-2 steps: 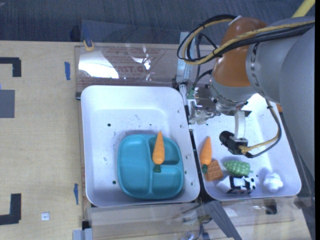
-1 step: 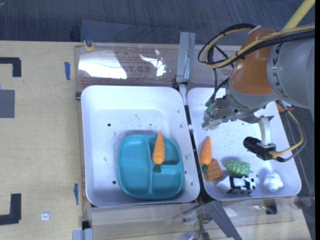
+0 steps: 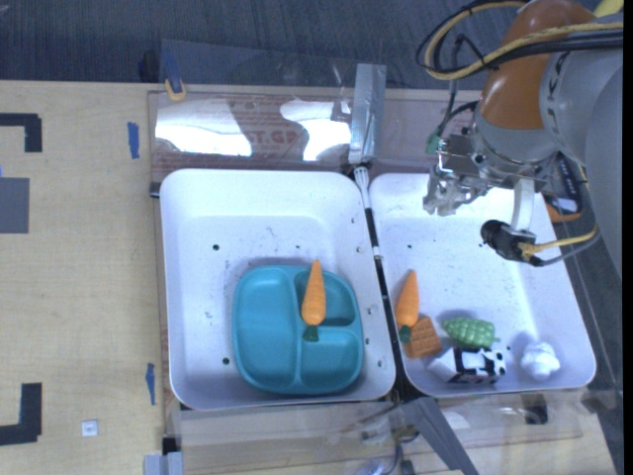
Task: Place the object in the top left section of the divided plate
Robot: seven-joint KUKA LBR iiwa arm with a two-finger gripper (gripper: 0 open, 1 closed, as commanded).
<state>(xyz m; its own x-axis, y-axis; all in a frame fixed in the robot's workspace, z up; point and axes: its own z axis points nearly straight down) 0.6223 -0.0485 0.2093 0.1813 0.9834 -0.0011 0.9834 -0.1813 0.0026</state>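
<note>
Resting across the teal divided plate (image 3: 277,339), left bin: an orange carrot (image 3: 314,294)
End effector (image 3: 447,198) hovers far in right bin, grip state unclear; second carrot (image 3: 406,298), waffle (image 3: 423,338), green toy (image 3: 469,330), cow (image 3: 480,364) lie near.

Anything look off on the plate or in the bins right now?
Yes. The carrot on the teal divided plate lies along the ridge between the two upper sections, tip toward the bin's far side, not settled in the top left one. Nothing else looks spilled.

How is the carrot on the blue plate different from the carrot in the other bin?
The plate carrot lies on the blue plate, across its dividers, in the left bin. The other carrot lies on the right bin's floor among other toys. Both are orange, tips pointing up.
</note>
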